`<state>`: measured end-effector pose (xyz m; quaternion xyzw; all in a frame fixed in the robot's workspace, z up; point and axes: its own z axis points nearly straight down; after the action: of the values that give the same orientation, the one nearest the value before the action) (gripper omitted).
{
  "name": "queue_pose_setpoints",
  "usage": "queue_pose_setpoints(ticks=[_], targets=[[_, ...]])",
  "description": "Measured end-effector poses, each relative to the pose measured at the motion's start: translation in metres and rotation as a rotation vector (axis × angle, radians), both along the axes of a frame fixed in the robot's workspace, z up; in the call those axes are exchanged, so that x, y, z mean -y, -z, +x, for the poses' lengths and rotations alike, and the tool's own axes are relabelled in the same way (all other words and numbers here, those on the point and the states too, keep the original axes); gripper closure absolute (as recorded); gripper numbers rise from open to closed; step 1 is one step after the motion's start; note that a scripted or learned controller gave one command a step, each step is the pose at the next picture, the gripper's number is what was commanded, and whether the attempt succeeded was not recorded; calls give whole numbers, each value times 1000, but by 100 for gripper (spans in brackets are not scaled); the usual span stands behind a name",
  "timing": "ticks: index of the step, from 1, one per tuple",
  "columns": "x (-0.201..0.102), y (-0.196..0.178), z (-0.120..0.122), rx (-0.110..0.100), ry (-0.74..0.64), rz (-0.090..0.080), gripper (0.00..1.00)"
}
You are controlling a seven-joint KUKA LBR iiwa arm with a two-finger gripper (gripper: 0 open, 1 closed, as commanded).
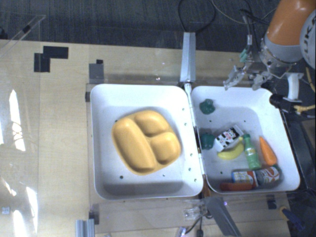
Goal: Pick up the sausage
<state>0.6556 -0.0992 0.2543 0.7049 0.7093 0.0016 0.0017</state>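
From the overhead camera we see a pale wooden bench [49, 132] with black markers near its far left corner, and beyond it a dark carpeted floor where black cables [197, 9] loop. Two shallow white bins sit side by side, split by a metal rail. The left bin [103, 181] holds a large yellow moulded insert [146, 141]. The right bin [291, 174] carries a scatter of small things: a dark green lump [207, 106] near its far left corner, another teal piece [207, 141] against the left wall, a patterned card box [230, 136], a banana [232, 152], a green bottle [251, 154], a carrot [268, 151] and a can [256, 176] lying on its side.

The sausage [235, 186], reddish-brown, lies along the near wall of the right bin, just in front of the can.

The gripper [245, 79] hangs over the far rim of the right bin, well apart from the sausage. Its fingers are spread with a clear gap between them, and we see nothing held there.
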Motion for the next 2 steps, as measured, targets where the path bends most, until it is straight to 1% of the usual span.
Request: queue_pose_setpoints(ticks=[1, 2], targets=[[34, 135, 11, 0, -151, -1, 0], [36, 166, -47, 5, -443, -4, 0]])
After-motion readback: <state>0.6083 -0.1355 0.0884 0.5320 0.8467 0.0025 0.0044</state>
